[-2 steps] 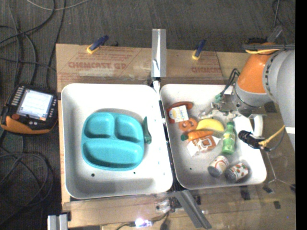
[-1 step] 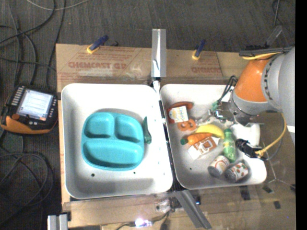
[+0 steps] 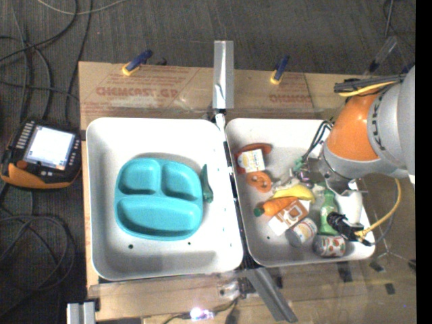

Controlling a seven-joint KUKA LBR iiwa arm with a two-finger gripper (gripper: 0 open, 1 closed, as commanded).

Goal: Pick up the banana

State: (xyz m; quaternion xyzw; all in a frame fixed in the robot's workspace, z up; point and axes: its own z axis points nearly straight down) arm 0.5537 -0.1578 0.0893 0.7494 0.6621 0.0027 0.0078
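Note:
The yellow banana (image 3: 294, 193) lies in the middle of the right bin (image 3: 283, 130), tilted, with a carrot (image 3: 273, 207) just below it. My gripper (image 3: 304, 173) hangs low over the bin, just above and to the right of the banana, close to its right end. The grey arm with its orange band (image 3: 354, 138) reaches in from the right and hides the bin's right side. I cannot make out whether anything sits in the gripper.
Clutter crowds the banana: a small carton (image 3: 291, 216), two cans (image 3: 302, 231) (image 3: 329, 246), a green bottle (image 3: 329, 208), a packaged item (image 3: 252, 158) and an orange piece (image 3: 260, 179). The left bin (image 3: 101, 248) holds a teal divided tray (image 3: 160, 196) and a green utensil (image 3: 206, 184).

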